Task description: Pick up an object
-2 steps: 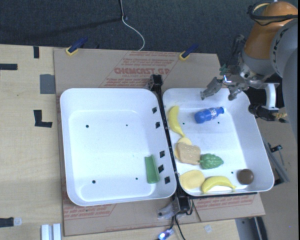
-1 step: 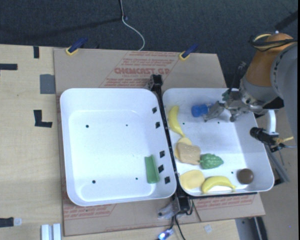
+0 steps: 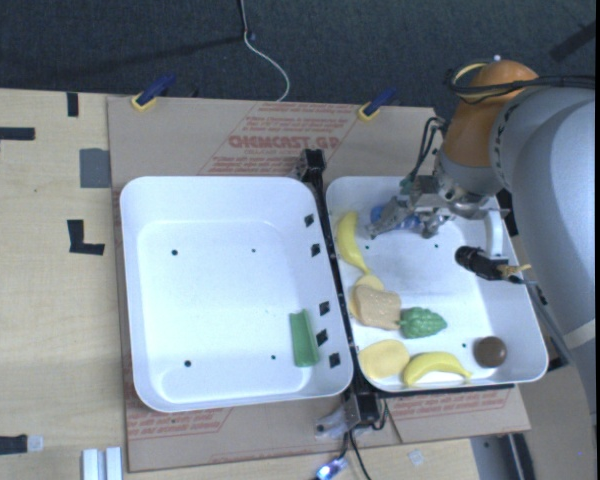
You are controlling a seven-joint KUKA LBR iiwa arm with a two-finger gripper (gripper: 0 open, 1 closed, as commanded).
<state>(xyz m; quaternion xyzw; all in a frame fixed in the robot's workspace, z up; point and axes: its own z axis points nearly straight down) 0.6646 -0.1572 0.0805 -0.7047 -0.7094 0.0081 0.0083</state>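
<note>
Camera view, near edge of right bin (image 3: 525,313): yellow banana (image 3: 435,369), pale yellow round piece (image 3: 383,357), brown ball (image 3: 490,350). Green leafy item (image 3: 421,320) and tan bread-like chunk (image 3: 376,306) sit mid-bin. Green block (image 3: 301,339) lies in left bin (image 3: 160,203). Further back, long yellow piece (image 3: 349,242) near the divider. Gripper (image 3: 408,215) hovers at far end; cannot tell finger state. Nothing visibly held, so pick not yet done.
</note>
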